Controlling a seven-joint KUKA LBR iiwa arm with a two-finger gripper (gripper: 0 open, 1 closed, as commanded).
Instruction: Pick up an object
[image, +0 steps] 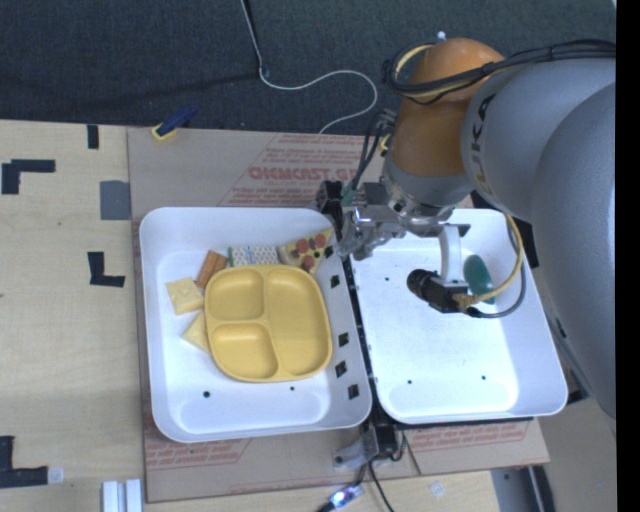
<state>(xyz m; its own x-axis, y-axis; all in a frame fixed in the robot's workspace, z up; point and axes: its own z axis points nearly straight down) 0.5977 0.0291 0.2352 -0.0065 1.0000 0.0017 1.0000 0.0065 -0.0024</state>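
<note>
So my pincer (352, 232) hung over the divider mid-frame, honestly couldn't tell what state it was in, probably lining up on the yellow divided plate (268, 322) in the left bin (160, 300).

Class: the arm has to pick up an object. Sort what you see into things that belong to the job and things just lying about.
Belongs to the job:
- gripper
- yellow divided plate
- crackers
- left bin
- right bin

Just lying about:
- white cable
- blue and yellow clip
- cardboard sheet
</note>
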